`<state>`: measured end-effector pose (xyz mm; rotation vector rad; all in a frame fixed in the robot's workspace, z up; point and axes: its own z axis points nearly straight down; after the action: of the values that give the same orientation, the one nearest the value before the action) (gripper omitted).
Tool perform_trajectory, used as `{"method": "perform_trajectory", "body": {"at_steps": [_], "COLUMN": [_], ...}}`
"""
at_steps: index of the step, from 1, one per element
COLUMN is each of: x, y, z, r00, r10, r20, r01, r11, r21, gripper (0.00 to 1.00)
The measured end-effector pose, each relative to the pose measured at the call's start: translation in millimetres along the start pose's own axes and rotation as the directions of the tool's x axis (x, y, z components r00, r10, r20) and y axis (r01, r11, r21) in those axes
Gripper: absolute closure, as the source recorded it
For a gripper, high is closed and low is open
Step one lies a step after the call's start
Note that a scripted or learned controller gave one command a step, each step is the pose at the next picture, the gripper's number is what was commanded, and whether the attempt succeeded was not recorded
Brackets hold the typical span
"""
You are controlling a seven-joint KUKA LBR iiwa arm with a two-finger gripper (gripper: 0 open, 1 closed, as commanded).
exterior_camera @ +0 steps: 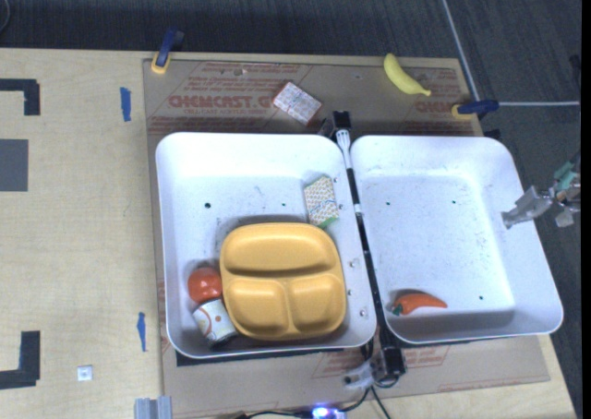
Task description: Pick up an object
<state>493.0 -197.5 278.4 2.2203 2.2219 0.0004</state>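
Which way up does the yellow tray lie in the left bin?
Upside down, it seems. The yellow tray shows three bulging, rounded sections rather than hollow ones, and it rests flat in the left bin.

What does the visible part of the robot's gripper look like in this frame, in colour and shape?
At the right edge of the camera view, just past the right bin's rim, the gripper shows as slim, pale grey metal pieces ending in a pointed tip. Behind them sits a small cluster of grey parts with a greenish tint. It is too small and cropped to make out cables or markings.
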Motion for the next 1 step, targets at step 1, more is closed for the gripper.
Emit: {"method": "perform_trajectory", "body": {"at_steps": [1], "x": [-6.5], "y": [-13.3], "z": [53.2], "r00": [1.0], "r10": [0.001], "r20": [0.0], "r01": [-0.001], "r11": [1.0], "r21": [0.0], "gripper": [0.0]}}
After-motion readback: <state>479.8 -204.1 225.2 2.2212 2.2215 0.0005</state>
